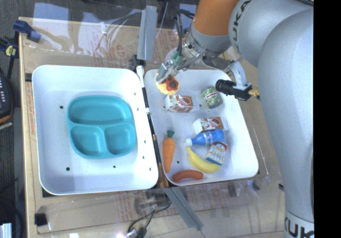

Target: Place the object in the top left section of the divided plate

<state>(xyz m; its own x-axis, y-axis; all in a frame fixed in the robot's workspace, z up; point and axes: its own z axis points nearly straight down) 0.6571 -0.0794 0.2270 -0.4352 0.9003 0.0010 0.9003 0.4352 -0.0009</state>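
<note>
Currently positioned over the far left corner of the right bin [250, 159]: hand [171, 74], reaching down from the grey arm [256, 24] with its orange band [218, 5]. Hand tilted toward the left bin [48, 125], fingertips at a small yellow-and-red toy [168, 84]. Toy apparently pinched between the fingers, though lifted or resting on the bin floor cannot be told.

Handling estimate for the toy: light, rigid plastic, smooth and somewhat slippery, not fragile. Best held across its narrow middle, with a firm pinch to prevent rotation.

Destination: teal divided plate [101, 128], centred in the left bin, well apart from the hand. Target section judged to be the large compartment along the plate's far edge, toward the far left corner of that bin.

Other contents of the right bin, just beside the toy and toward the near edge: milk carton [180, 103], green can [211, 97], second carton [209, 124], blue bottle [205, 138], banana [201, 161], carrot [169, 149], sausage [187, 175].

Caution during lift: near carton close to the fingertips; vertical clearance advised before traverse across the rims between the bins.
</note>
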